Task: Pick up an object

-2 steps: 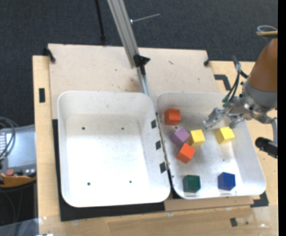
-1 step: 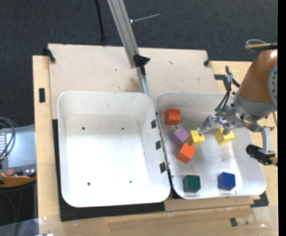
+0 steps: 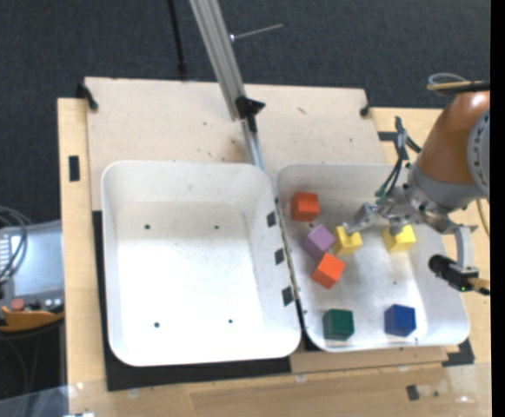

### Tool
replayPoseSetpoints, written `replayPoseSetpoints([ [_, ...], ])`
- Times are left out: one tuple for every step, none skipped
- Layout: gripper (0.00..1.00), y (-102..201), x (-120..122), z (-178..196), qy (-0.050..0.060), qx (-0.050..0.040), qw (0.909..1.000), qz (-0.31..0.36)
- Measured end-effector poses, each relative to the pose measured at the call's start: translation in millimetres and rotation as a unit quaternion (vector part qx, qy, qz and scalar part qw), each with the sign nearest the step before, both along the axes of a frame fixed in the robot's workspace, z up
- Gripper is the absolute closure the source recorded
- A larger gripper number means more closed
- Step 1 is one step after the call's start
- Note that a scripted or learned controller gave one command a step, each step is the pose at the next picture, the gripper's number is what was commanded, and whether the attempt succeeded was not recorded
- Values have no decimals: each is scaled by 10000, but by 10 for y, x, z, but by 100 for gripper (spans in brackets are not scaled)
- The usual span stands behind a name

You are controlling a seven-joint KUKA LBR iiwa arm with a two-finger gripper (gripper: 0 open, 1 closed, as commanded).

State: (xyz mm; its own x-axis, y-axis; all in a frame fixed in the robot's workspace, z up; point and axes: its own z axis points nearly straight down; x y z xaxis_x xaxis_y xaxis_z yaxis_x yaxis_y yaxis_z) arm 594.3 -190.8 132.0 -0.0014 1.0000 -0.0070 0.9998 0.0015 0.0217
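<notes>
The right-hand white bin [image 3: 448, 324] holds a scatter of small blocks, and the gripper [image 3: 375, 213] hangs low over its upper middle, between two yellow blocks: one [image 3: 348, 239] just beside its tip, the other [image 3: 400, 236] a little to the right. How the gripper is set I cannot tell from here; the metal parts blur together and nothing shows gripped. The nearer yellow block looks the likeliest target. I would judge it light and rigid, painted wood or plastic, with flat faces that should take a squeeze across two opposite sides without slipping or marking. It sits touching a purple block [image 3: 319, 238], so that side is crowded. An orange cube [image 3: 304, 205] lies above, another orange one [image 3: 328, 269] below, a green cube [image 3: 339, 323] and a blue cube [image 3: 400, 319] near the front wall. The bins look like smooth, speckled moulded plastic.
</notes>
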Motion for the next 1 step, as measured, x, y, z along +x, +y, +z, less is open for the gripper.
replayPoseSetpoints([
  [100,-9,10,99,-18,4,10000,-18],
])
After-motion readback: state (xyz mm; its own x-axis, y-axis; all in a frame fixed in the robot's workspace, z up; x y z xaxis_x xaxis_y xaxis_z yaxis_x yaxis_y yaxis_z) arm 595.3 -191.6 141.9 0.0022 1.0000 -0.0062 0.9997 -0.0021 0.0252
